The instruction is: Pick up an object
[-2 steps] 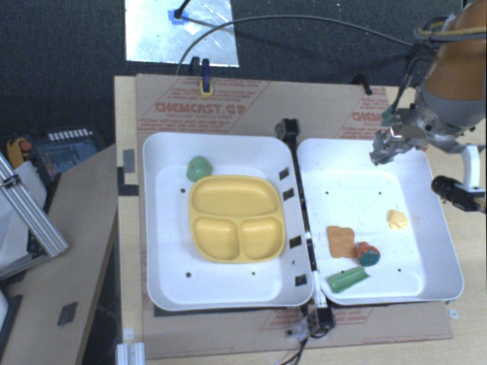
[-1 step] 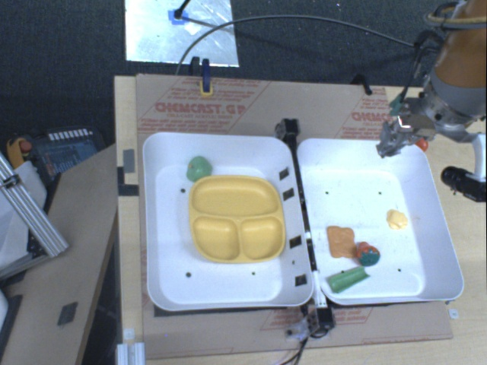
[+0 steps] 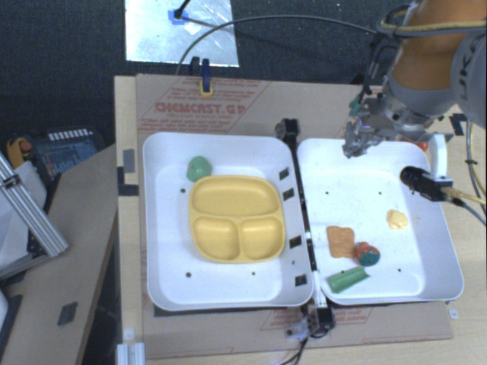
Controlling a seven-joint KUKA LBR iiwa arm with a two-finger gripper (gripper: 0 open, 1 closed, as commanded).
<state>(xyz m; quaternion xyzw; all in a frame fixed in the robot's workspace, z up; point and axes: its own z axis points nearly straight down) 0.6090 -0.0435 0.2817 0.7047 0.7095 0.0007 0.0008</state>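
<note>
Ample bare floor [image 3: 358, 196] below pincer [image 3: 356, 144]

The right bin [image 3: 434, 280] has open white floor across its upper middle and far left. Its obstacles cluster low: an orange piece [image 3: 341, 241], a red-and-teal piece [image 3: 367, 254], a green piece [image 3: 348, 279] and a pale yellow piece [image 3: 396, 219]. In the left bin [image 3: 160, 280], a yellow divided tray [image 3: 234, 217] takes the centre, with a green lump [image 3: 199, 167] just behind it.
</note>
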